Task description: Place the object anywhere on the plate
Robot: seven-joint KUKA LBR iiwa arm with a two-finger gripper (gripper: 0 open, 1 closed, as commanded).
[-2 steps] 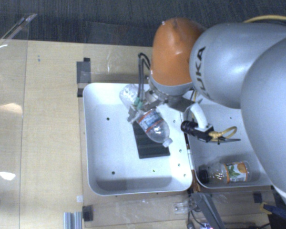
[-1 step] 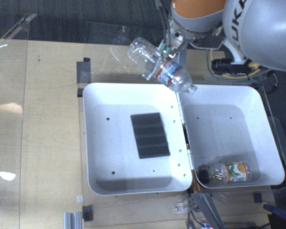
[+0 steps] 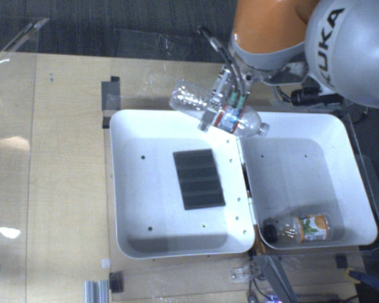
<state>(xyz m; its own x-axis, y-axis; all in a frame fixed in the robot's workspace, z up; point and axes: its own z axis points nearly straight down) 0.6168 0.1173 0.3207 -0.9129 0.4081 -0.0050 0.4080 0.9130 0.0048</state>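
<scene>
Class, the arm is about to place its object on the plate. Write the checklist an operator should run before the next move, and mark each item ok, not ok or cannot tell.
1. Object held: the clear plastic bottle lies crosswise between the fingers of the gripper. Ok.
2. Target visible: the dark ribbed plate lies flat in the left bin. Ok.
3. Plate surface free: nothing rests on it. Ok.
4. Bottle over the plate: it hangs above the bin's far rim, short of the plate. Not ok.
5. Grip firmness: cannot tell.
6. Other clutter: a juice bottle lies in the right bin, away from the path. Ok.
</scene>
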